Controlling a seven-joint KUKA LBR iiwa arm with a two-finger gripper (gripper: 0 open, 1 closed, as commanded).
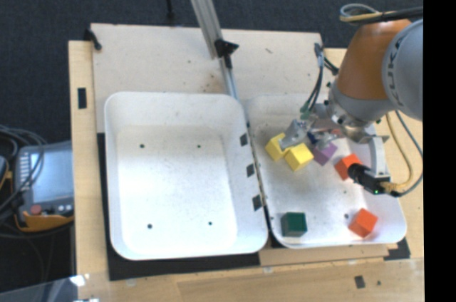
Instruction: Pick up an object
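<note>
Two yellow blocks are sitting right at the gripper [296, 134] fingers: the smaller yellow block [276, 147] is lying just to their left, and the larger yellow cube [299, 157] is resting tilted just below them, both seemingly touching the fingertips. A purple block [325, 152] is lying just to the right of the fingers. An orange block [346, 167] is sitting farther right. A green cube [293, 224] and an orange cube [363, 222] are lying well below the fingers, apart from each other.

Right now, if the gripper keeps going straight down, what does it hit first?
Probably the yellow blocks: the gripper sits right over them in the right bin. Its height is unclear from above.
</note>
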